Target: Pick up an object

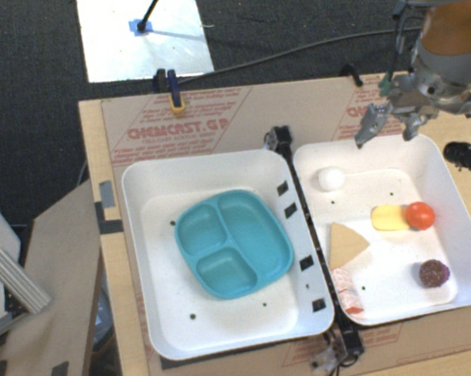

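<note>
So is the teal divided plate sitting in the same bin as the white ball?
No: the teal divided plate lies in the left bin, while the white ball sits in the right bin.

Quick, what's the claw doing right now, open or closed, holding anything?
Claw: open, holding nothing, above the back rim of the right bin.

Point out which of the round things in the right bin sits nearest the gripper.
The white ball, alone near the bin's far-left corner. The orange ball and dark purple ball lie farther from the gripper.

Grey arm (447,60), orange band, dark cables
</note>
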{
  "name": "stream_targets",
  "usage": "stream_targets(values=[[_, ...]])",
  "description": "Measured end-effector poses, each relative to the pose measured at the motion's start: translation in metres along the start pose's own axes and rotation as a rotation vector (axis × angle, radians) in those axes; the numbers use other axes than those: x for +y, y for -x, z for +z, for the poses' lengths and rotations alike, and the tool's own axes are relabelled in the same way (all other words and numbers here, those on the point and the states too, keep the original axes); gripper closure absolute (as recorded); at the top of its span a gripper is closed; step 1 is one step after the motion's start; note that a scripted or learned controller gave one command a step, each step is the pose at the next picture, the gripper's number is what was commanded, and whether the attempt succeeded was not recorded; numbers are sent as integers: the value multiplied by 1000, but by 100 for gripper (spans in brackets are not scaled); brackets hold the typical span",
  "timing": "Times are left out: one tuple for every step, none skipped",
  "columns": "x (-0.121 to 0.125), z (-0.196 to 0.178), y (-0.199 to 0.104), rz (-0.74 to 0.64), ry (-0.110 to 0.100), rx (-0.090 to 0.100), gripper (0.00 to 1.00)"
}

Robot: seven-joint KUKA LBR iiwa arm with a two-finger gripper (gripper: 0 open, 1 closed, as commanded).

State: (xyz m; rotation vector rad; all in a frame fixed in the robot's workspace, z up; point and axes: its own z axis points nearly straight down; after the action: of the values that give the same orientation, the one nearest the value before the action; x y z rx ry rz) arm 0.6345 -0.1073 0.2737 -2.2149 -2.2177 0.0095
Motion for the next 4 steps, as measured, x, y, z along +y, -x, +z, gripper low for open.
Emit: stream_targets(values=[[2, -7, 0, -2, 11, -1, 0], [4, 55, 2, 0, 7, -1, 0], [1, 117, 6, 0, 5, -1, 0], [-4, 163, 0, 0, 7, 0, 0]])
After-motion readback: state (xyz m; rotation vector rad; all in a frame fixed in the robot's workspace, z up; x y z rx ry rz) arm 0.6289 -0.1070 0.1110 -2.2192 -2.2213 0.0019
